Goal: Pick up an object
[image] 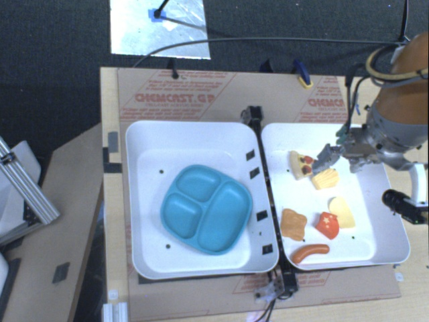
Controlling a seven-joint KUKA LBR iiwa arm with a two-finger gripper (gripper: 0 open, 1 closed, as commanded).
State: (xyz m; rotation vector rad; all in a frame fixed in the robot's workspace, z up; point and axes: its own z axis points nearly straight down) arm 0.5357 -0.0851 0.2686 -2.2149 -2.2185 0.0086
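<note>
1. Tool (pixel 326 158) low in right bin (pixel 395 243), tip among toy foods; grip state cannot tell.
2. Pizza slice (pixel 301 164) just left of tip; yellow crinkle piece (pixel 326 178) just below.
3. Farther down: strawberry (pixel 327 225), bread (pixel 293 223), sausage (pixel 310 251).
4. Left bin (pixel 144 139): blue divided plate (pixel 206 208).

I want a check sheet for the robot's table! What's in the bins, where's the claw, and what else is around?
Surface: two white bins, left bin, right bin, on a brown bench.
Job's things: in the right bin, pizza slice, yellow crinkle piece, bread piece, strawberry, pale wedge, sausage.
Clutter: blue divided plate in the left bin.
Claw: claw low over the pizza slice; grip unclear.
Cables: black cable behind the bench.
Surroundings: silver sheet on dark floor.
</note>
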